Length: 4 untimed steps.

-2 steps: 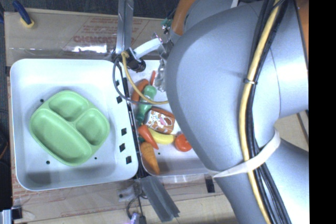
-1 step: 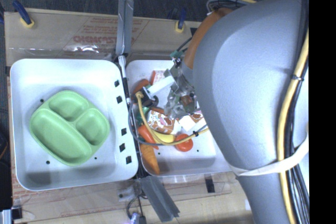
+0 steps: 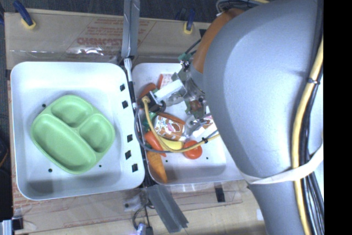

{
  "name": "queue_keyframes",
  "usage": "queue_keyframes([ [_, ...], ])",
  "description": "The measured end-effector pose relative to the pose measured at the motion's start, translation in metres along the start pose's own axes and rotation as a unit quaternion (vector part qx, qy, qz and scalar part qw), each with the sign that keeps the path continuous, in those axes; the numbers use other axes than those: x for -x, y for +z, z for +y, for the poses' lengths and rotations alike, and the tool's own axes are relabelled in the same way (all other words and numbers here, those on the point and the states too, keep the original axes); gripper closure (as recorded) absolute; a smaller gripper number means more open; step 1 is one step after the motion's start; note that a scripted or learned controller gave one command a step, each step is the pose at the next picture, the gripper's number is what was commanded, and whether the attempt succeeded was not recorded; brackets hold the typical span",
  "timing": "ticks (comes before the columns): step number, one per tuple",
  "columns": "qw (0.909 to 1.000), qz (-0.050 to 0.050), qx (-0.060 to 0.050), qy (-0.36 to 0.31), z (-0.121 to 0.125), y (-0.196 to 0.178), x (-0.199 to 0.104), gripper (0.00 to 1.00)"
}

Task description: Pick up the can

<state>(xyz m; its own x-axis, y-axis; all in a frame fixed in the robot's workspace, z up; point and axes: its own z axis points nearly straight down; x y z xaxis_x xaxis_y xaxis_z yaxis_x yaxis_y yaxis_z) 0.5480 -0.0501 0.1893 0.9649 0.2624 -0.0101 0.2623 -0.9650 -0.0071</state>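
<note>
Grey, our arm (image 3: 264,80) reaches into the right bin (image 3: 220,165), with the pincer (image 3: 190,104) low over the pile of toy food. We judge the grasp step is in hand. The can (image 3: 169,128) lies on its side just below the pincer. Whether the pincer clamps anything, we cannot tell; next it must close on the can and lift.
</note>
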Motion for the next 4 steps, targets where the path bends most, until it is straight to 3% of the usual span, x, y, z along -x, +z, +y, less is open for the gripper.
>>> queue_keyframes([
  [1, 1.0, 0.0, -0.001, 0.0, 0.079, 0.07, -0.005, 0.0],
  [2, 0.9996, 0.0, -0.001, 0.029, 0.053, 0.068, -0.016, 0.0],
  [3, 0.9996, 0.002, 0.0, 0.028, 0.103, 0.091, -0.043, 0.0],
  [4, 0.9997, -0.002, -0.003, 0.023, 0.099, 0.082, -0.043, 1.0],
])
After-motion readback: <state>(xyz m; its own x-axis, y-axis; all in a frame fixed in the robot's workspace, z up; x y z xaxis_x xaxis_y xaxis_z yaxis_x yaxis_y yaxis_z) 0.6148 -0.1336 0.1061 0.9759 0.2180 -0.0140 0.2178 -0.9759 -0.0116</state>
